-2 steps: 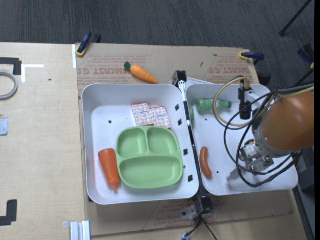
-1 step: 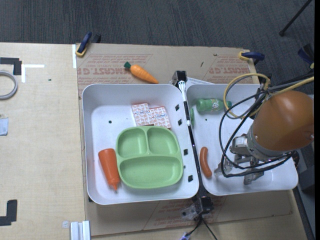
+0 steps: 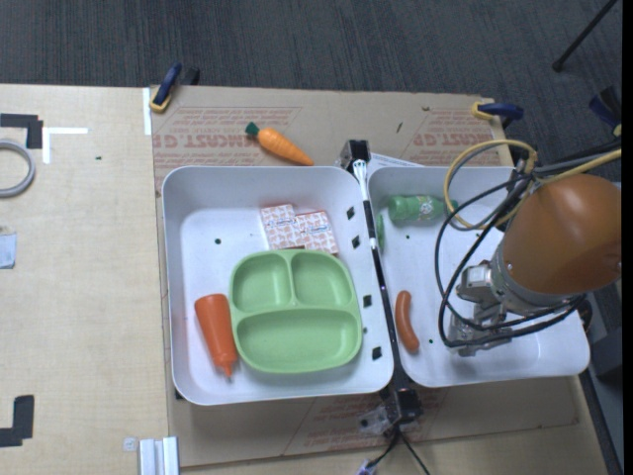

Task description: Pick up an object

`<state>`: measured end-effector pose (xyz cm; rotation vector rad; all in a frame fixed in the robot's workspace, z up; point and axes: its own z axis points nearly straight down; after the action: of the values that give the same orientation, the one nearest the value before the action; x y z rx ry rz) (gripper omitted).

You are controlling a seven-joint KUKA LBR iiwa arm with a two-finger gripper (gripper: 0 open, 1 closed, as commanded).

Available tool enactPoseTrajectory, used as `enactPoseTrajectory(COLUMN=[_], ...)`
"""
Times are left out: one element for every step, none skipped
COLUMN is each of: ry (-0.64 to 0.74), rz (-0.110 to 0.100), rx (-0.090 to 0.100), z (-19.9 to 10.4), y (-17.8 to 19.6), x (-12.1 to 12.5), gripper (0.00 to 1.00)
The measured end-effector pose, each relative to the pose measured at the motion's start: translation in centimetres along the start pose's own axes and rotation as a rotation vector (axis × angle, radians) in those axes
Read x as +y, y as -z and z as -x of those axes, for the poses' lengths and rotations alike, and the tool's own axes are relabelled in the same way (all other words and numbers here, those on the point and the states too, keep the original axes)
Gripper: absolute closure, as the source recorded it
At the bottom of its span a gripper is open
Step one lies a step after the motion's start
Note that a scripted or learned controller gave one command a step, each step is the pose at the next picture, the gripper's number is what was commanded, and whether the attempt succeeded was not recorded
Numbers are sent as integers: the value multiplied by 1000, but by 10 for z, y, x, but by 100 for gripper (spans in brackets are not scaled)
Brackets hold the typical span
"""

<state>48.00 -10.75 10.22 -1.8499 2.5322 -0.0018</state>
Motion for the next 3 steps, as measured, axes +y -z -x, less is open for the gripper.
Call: enactPoseTrajectory(ry=[-331,-458,-458], rz=[-1,2,2], rx=[1,3,3], z=[70,9,9], y=[90,-10,-10], x=[23,5,5], gripper=[100,100,0])
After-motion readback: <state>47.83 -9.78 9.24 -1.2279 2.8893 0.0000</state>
